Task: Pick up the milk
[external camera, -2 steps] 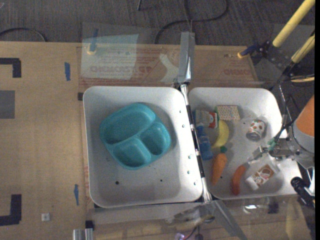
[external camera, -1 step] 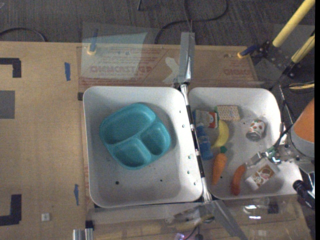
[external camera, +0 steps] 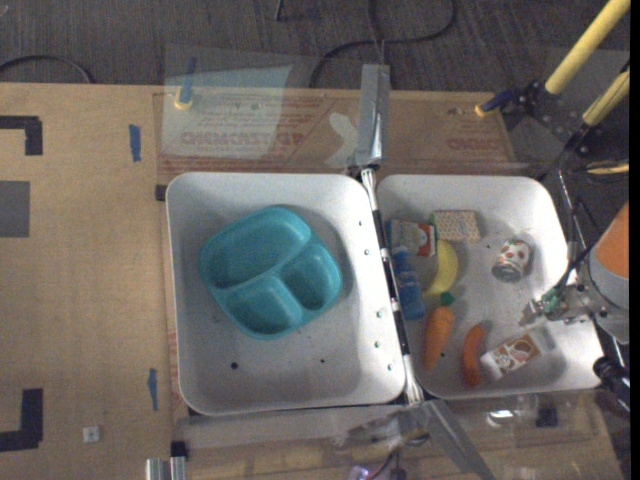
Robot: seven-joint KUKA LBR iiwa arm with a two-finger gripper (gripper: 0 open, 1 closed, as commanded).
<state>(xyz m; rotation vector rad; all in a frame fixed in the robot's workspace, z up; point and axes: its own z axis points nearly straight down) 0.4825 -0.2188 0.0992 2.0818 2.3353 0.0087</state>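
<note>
milk: small white-and-brown milk carton (external camera: 517,353), lying on its side near the front right corner of the right bin, tilted
arm: grey KUKA arm with orange band (external camera: 612,268) at the right edge, reaching in over the right bin's right rim
gripper: small metal two-finger gripper (external camera: 556,306) hanging just above and right of the milk carton, not on it; nothing visible between the jaws
jaws state: cannot tell, too small and blurred
right bin: shallow white bin (external camera: 535,200) holding all the small items
left bin: shallow white bin (external camera: 200,368) holding a teal three-compartment plastic plate (external camera: 270,270), set a bit left of centre
carrots: long orange toy carrot with green top (external camera: 438,333) beside a shorter orange-red carrot (external camera: 472,354); the shorter one is just left of the milk carton
banana: yellow toy banana (external camera: 443,267) above the long carrot
blue item: blue bottle-like object (external camera: 406,281) along the right bin's left wall
can: small round printed can (external camera: 511,259), tipped over, well behind the milk
cracker: square tan cracker (external camera: 456,225) near the back
red-white box: small carton (external camera: 412,236) left of the cracker
counter: light wooden counter (external camera: 80,268) with blue tape marks
</note>
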